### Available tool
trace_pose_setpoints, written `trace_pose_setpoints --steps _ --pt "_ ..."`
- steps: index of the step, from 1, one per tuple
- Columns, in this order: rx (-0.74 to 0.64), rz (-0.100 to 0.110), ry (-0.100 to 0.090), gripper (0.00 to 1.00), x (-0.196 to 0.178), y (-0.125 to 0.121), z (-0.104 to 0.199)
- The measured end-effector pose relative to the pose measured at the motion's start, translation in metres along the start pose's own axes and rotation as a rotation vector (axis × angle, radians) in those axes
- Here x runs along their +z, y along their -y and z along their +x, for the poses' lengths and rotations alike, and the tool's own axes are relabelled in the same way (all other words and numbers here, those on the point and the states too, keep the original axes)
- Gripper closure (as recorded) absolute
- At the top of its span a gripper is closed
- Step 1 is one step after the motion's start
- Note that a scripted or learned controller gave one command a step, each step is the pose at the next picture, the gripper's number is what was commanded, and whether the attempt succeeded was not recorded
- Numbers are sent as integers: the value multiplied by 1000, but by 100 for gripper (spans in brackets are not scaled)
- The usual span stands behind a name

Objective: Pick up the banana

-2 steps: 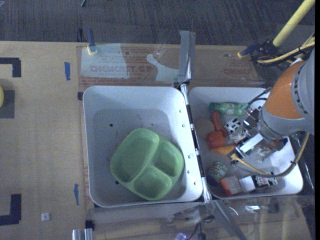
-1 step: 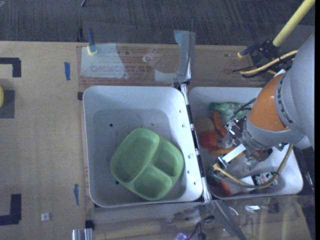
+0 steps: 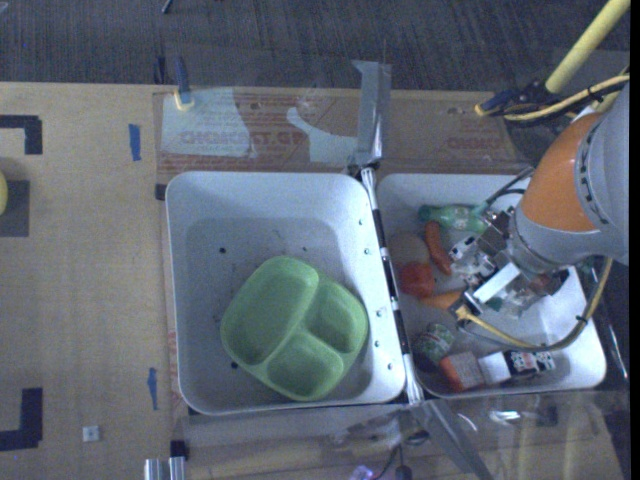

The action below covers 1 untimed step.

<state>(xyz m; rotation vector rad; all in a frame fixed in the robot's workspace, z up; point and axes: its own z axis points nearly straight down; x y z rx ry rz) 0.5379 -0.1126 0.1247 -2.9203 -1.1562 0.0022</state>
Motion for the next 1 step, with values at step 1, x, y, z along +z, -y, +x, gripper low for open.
trace_pose_setpoints --steps 1 --pt "93 -1 -2 0 39 23 0"
